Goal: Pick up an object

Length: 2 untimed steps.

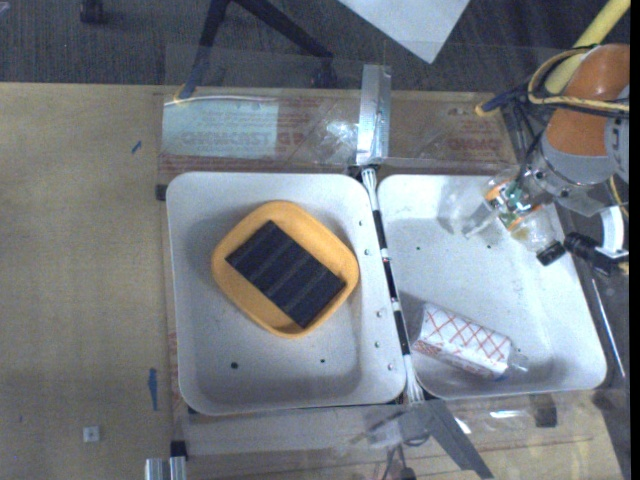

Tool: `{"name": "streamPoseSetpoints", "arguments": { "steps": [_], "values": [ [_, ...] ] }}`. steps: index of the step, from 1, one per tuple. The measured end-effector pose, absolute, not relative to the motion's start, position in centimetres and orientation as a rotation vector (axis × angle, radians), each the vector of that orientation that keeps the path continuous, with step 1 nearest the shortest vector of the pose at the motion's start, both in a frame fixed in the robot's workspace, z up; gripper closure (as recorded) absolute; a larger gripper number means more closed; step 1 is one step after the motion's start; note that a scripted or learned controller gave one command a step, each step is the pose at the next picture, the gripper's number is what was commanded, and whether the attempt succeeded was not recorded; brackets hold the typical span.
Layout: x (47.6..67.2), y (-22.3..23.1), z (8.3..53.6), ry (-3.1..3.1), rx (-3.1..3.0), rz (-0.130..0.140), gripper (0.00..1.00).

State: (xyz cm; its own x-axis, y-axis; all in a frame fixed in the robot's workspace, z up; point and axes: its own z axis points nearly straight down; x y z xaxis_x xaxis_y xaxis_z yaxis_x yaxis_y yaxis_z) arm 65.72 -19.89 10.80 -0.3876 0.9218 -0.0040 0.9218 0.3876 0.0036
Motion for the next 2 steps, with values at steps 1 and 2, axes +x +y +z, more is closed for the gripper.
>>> {"name": "streamPoseSetpoints", "arguments": {
  "steps": [1,2],
  "values": [
    [65.8,-17.2,19.6,2.904,1.176,0.002,0.00],
    [58.4,-20.1,20.7,2.963,1.039,0.001,0.00]
  ]
}}
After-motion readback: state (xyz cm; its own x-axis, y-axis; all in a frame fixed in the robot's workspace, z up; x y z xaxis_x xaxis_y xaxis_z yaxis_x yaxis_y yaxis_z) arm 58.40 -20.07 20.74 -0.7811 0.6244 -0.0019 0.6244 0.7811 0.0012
